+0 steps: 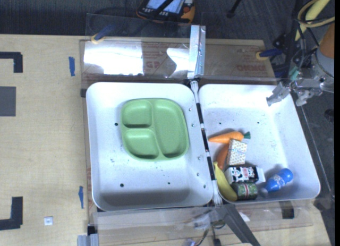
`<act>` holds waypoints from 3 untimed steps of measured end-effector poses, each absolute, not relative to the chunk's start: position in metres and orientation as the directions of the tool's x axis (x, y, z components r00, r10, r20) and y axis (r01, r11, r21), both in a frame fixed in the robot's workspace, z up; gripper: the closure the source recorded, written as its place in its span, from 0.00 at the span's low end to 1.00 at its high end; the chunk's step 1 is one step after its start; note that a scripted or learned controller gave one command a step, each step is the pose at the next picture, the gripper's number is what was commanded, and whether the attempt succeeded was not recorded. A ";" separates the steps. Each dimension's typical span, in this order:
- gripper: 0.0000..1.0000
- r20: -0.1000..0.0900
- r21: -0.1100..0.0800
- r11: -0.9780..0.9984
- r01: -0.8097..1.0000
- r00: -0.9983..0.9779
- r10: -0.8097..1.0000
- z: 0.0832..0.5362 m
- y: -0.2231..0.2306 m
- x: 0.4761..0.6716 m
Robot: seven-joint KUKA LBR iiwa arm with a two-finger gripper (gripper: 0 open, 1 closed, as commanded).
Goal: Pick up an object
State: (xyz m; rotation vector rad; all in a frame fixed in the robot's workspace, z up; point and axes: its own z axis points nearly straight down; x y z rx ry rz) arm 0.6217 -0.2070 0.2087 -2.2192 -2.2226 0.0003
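Note:
The right bin (276, 128) holds a cluster of objects near its front. An orange carrot (227, 137) lies beside a small patterned box (237, 152). Below them are a yellow banana (223, 182), a black-and-white carton (244, 174), a green can (245, 190) and a blue bottle (278, 180). My gripper (288, 97) hovers over the bin's far right corner, well away from the cluster. Its fingers are spread open with nothing between them.
The left bin (103, 149) carries a green divided plate (154, 128). A metal divider (201, 128) separates the two bins. A clear panel (138, 53) stands behind them. Cables and a yellow hose (313, 11) hang at the far right.

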 end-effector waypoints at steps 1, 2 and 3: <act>0.00 0.001 -0.001 0.161 0.987 -0.161 0.987 0.163 -0.145 0.561; 0.00 0.002 -0.002 0.051 0.999 -0.051 0.999 0.120 -0.146 0.553; 0.00 -0.011 0.026 0.273 0.962 -0.273 0.962 0.096 -0.102 0.560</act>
